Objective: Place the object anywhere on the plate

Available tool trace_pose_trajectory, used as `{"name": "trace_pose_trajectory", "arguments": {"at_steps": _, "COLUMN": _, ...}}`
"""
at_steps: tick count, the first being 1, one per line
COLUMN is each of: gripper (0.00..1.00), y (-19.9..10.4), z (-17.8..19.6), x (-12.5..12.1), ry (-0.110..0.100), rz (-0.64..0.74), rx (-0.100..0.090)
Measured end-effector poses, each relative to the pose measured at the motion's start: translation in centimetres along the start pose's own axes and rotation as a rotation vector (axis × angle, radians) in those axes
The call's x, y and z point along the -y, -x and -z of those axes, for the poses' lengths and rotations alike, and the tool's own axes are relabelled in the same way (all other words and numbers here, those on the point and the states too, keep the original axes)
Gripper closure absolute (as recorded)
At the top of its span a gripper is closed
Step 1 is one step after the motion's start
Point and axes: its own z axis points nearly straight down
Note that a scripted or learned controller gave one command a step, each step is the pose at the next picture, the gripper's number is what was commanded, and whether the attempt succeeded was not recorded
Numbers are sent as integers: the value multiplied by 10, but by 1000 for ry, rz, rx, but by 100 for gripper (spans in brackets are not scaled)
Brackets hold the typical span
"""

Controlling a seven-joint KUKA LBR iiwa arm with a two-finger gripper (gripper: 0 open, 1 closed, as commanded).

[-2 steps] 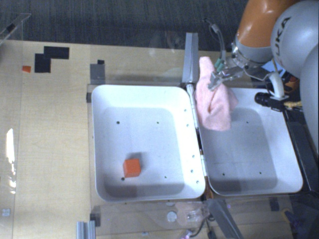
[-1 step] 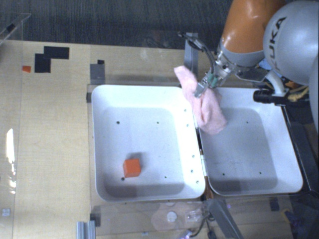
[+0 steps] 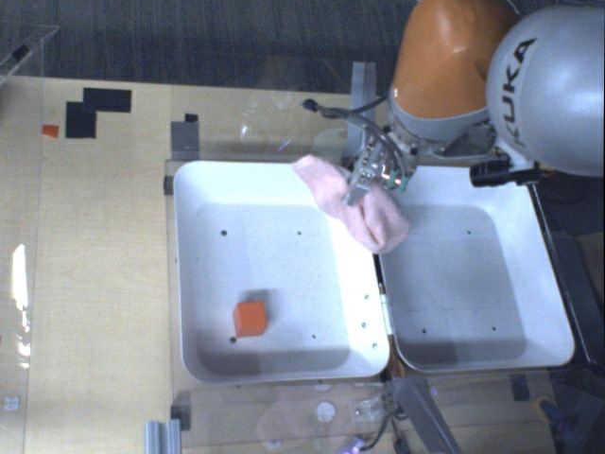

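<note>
- My two-finger gripper [image 3: 364, 183] hangs below my grey arm's orange band [image 3: 444, 50], over the seam where the two shallow white bins meet, near their far rims
- Between my fingers I hold a soft pink cloth [image 3: 354, 206]: the metal fingertips are pinched into its upper middle, so the gripper is closed on the fabric
- The cloth drapes both ways from my grip: one flap spreads up and to the left of the fingers, over the far right corner of the left bin [image 3: 203, 253], and a longer rounded lobe droops down and to the right of them, across the divide between the bins
- Whether the low end of the cloth touches a bin rim or hangs free, I cannot tell from this angle
- A small orange block [image 3: 250, 319] lies on the floor of the left bin, well apart from my gripper, down and to the left of it, toward the bin's near side
- The right bin [image 3: 529, 282] sits just below and to the right of my gripper; its white floor shows a few small dark dots, as does the left bin's
- Beyond the bins, far to the left of my gripper, the pale wooden bench [image 3: 95, 282] carries black square markers [image 3: 95, 110] and a tiny orange patch [image 3: 49, 131]
</note>
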Motion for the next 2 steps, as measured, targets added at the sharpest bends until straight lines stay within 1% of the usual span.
{"name": "trace_pose_trajectory", "arguments": {"at_steps": 1, "gripper": 100, "y": -41, "z": -11, "x": -21, "ry": 1, "rz": 401, "rx": -2}}
{"name": "trace_pose_trajectory", "arguments": {"at_steps": 2, "gripper": 100, "y": -90, "z": -5, "x": -51, "ry": 1, "rz": 406, "rx": -2}}
